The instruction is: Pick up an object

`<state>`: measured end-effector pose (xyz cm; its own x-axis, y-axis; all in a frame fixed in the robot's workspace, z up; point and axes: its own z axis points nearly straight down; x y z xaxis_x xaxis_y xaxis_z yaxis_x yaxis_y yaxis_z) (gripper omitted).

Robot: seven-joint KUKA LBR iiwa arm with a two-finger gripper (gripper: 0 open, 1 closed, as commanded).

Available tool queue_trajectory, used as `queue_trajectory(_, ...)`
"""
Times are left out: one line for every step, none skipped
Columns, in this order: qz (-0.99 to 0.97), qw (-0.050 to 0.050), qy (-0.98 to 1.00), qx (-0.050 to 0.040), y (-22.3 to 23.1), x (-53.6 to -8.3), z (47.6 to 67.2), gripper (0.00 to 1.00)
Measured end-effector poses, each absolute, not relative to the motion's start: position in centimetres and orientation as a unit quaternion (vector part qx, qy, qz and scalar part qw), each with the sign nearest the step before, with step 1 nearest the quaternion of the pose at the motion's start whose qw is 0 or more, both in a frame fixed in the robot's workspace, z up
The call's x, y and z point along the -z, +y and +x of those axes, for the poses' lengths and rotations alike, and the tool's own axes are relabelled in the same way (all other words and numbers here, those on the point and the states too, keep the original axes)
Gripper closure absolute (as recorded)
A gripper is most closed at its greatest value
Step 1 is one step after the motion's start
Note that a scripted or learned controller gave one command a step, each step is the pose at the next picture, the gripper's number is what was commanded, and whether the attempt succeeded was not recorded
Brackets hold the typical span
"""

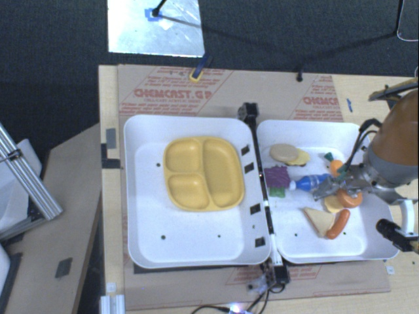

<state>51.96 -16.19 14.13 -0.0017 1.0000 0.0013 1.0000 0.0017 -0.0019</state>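
While the counter (111, 241) and left bin (141, 175) just hold a yellow tray (201, 174), the hand (332, 187) hovers low in the right bin (288, 244), grip unreadable; blue bottle (308, 183) points lengthwise straight at it, touching-close.

Both bins (141, 241) smooth white plastic, slight sheen. Yellow divided plate (203, 173) matt plastic. Tabletop (222, 90) brown printed cardboard, matt. Foil sheet (157, 34) shiny, wrinkled.
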Motion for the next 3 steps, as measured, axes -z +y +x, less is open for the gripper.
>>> queue_trajectory(-0.706, -0.008, -0.708, 0.0033, -16.3, -9.6, 52.5, 0.00)
queue_trajectory(-0.707, -0.006, -0.707, 0.0019, -16.3, -10.5, 52.3, 1.00)
queue_trajectory(-0.707, -0.003, -0.707, 0.0013, -17.2, -16.2, 51.8, 1.00)
